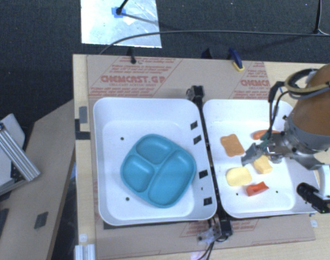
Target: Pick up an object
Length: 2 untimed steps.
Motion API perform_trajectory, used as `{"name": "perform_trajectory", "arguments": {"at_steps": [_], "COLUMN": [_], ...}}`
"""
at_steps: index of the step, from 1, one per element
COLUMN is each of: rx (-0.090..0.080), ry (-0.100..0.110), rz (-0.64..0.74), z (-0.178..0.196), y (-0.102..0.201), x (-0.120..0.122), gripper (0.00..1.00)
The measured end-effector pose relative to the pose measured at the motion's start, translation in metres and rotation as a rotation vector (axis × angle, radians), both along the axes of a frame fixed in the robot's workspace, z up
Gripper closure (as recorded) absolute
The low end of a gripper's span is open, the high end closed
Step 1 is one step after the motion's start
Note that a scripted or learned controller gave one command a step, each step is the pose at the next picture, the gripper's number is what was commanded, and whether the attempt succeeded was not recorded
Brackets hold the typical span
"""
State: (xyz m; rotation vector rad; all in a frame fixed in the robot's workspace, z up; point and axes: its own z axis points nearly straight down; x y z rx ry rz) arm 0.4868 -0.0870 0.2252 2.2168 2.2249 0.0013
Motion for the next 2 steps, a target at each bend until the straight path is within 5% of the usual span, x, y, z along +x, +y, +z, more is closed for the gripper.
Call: {"name": "perform_trajectory", "arguments": {"at_steps": [2], "rx": [0.001], "ry": [0.003], "rz": [-0.003], "z": [-0.092], "y": [-0.007], "x": [0.007], "gripper": [0.00]}}
